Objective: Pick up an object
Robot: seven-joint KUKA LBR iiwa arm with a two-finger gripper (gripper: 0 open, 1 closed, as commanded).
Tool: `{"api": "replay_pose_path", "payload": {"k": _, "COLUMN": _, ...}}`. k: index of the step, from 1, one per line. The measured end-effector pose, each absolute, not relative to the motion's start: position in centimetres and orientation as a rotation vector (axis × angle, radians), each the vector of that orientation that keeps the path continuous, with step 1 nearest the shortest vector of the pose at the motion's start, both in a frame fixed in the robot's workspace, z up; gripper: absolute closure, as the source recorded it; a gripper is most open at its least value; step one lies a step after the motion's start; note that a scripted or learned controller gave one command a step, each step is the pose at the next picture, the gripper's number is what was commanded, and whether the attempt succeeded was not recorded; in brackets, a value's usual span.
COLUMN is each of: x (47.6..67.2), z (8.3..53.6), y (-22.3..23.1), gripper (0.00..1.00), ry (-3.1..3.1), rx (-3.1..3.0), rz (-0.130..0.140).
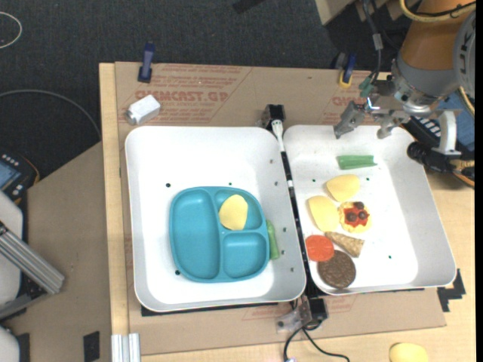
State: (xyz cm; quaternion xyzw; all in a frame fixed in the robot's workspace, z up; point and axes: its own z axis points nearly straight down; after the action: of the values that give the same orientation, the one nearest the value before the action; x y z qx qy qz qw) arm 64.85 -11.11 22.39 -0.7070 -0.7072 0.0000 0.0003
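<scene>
At the upper right, the gripper (365,124) hangs spread open and empty above the green strip (355,161), the arm cut off by the frame's edge.

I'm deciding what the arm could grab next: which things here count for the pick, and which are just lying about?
For the pick:
gripper, open, above the right bin
green strip
yellow slices
small pizza
red disc
brown disc

Lying about:
teal tray holding a yellow piece, in the left bin
blue clamp

From my feed, the worktop (226,96) is just printed cardboard clamped at its far edge, sitting over dark grey carpet (113,13) with a thin cable (45,96) looping off the left side.
</scene>
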Motion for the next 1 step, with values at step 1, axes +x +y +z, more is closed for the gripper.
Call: {"api": "replay_pose_path", "payload": {"k": 1, "x": 62.76, "z": 31.00, "y": -14.27, "gripper": 0.00, "ry": -2.225, "rx": -2.231, "rz": -0.006}}
